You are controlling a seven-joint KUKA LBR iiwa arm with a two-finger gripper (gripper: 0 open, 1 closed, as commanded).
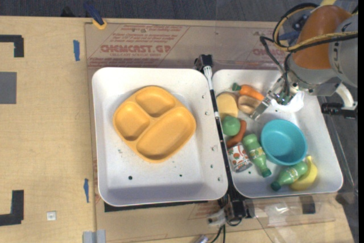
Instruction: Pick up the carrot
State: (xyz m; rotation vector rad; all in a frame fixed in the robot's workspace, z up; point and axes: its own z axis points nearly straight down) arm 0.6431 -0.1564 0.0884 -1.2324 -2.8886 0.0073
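Observation:
The carrot (249,91), orange with a small green top pointing left, lies near the back of the right bin (324,139). My gripper (260,107) reaches in from the right at a slant, low over the bin. Its tip is just in front and to the right of the carrot, beside a beige piece (246,104). Nothing shows between the gripper's tip and the carrot, and the carrot rests on the bin floor.
The right bin also holds a pale yellow food (226,104), a green round item (231,124), an orange-red piece (238,136), a teal bowl (283,141), green bottles (259,155), a small can (239,157) and a banana (307,174). The left bin (108,122) holds a yellow divided plate (154,122).

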